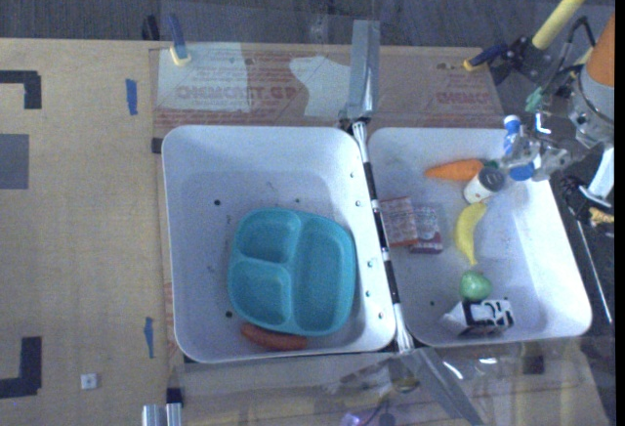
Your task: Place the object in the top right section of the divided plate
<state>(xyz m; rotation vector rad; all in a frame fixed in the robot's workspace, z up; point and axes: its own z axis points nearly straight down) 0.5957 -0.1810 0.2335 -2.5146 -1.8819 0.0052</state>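
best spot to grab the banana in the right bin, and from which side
Probably at its middle, coming straight down from above. The banana lies flat on the bin floor, running roughly top to bottom in the camera view with a slight curve, so the fingers should close across its narrow width, left to right. Both its long sides look free, while the green ball sits close to its lower tip.

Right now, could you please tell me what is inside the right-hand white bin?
The right bin holds a carrot, a banana, a green fruit, a small packet and a black-and-white item. The tool covers part of the bin floor near the carrot.
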